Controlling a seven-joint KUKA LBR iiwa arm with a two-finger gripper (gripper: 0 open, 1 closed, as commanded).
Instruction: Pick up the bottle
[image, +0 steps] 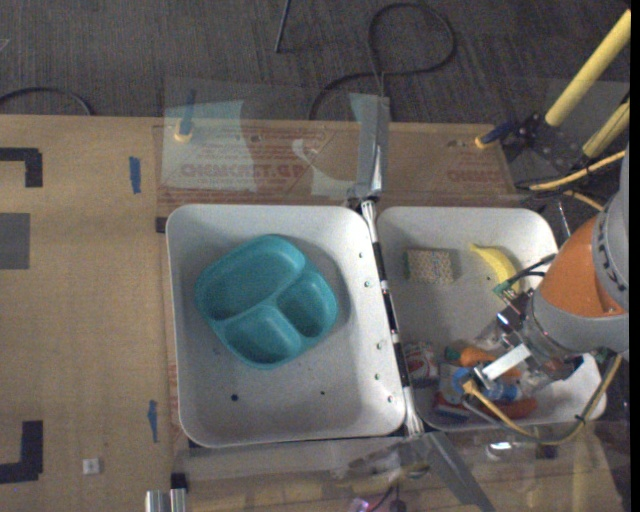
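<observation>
We look down on a tan cardboard-covered table (80, 330) carrying two shallow white plastic bins side by side, and we take the right bin (455, 225) as our landmark. The grey arm with its orange band (580, 280) reaches into that bin's near right corner, and its tool (500, 368) sits low over a crowded pile of small items (470, 385) in orange, red and blue at the bin's near edge. We cannot tell whether the tool is apart or together, nor whether anything sits in it. The bottle is most likely somewhere in that pile beneath the tool, though we cannot single it out. In our judgement the crowding is the main risk: the tool could close on a neighbour instead, nudge the bottle aside, or slip off a smooth rounded body. At the bin's far side lie a speckled, rough-looking rectangular sponge (432, 265) and, just right of it, a smooth curved yellow banana (495, 262). Left of the right bin, the left bin (200, 400) holds a glossy teal divided plate (265, 300) with three rounded compartments.
</observation>
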